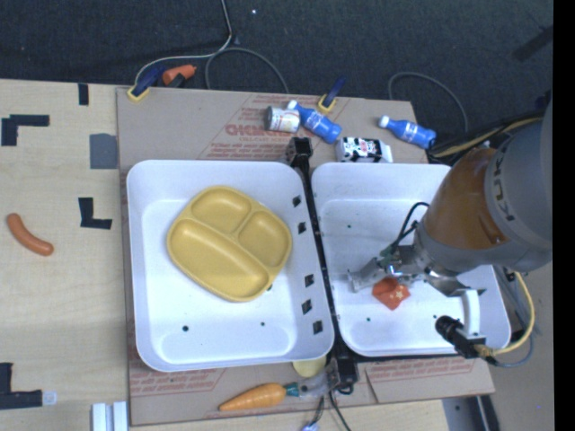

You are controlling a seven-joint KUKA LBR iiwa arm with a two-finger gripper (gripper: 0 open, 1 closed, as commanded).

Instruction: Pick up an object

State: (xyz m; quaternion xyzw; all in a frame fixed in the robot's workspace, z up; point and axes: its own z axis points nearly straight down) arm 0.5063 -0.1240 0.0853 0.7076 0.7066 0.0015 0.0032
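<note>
The gripper hangs low over the right bin, near its front half; whether the claw is spread or closed cannot be told. A small red block lies on the bin floor right under it, touching or nearly so; no grasp is visible. The left bin holds a yellow divided plate, tilted a little. Behind the bins lie two blue bottles and a black-and-white carton; in front, a toy carrot; far left on the bench, a toy sausage.
</note>
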